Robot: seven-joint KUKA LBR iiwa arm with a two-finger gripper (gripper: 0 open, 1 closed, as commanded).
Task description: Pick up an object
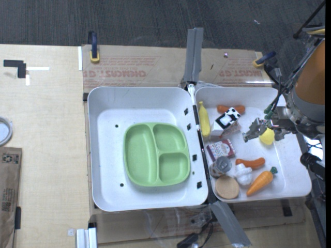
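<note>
Here the gripper hangs low in the right bin, fingers spread, a yellow lemon just beside it; carrot, sausage and packet crowd nearby.

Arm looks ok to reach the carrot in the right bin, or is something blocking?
Probably yes. The carrot lies on top near the bin's front right corner, nothing over it, and the end effector hangs above that same bin.
</note>
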